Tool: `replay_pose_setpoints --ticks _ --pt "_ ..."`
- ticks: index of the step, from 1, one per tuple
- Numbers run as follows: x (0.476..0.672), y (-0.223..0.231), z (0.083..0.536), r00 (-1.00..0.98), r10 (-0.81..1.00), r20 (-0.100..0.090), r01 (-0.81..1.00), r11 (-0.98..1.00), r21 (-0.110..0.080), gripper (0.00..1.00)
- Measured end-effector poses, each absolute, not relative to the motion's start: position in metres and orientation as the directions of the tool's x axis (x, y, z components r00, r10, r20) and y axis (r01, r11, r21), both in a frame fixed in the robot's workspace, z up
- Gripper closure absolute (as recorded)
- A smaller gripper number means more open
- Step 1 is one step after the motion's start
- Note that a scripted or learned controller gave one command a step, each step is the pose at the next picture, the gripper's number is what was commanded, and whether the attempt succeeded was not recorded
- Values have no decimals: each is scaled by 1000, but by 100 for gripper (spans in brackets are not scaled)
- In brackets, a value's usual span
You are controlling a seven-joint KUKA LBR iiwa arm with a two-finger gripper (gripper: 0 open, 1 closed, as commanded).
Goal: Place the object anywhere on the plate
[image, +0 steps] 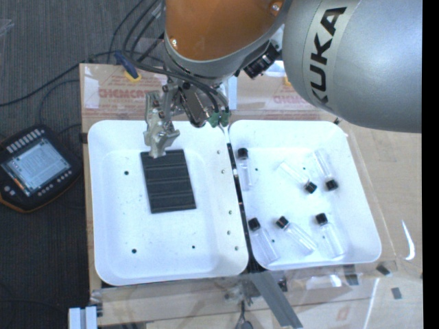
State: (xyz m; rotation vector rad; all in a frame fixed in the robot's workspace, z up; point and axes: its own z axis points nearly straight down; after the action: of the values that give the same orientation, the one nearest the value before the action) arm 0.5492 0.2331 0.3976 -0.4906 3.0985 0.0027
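The hand (161, 139) hangs over the far end of the dark ribbed plate (168, 180), which lies in the left bin (110, 252); its tips appear close together just above or touching the plate's far edge. Whether they are closed on anything cannot be told: no vial is distinguishable between them, and the metal parts blur together. Six clear vials with black caps (288, 170) lie scattered in the right bin (357, 245), well apart from the plate. If a vial is carried, the release is best made low and nearer the plate's middle, since a round vial let go at the edge would likely roll off the ribs into the bin. The orange wrist band (219, 16) and grey arm link (357, 46) hide the far surface and bin rims behind them.
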Motion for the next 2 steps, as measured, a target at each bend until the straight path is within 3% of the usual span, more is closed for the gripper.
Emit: replay_pose_setpoints --ticks 1,2 --pt "494 234 435 -806 -592 -5 -592 806 0 100" --pt "514 234 434 -990 -140 -4 -140 990 1 100"
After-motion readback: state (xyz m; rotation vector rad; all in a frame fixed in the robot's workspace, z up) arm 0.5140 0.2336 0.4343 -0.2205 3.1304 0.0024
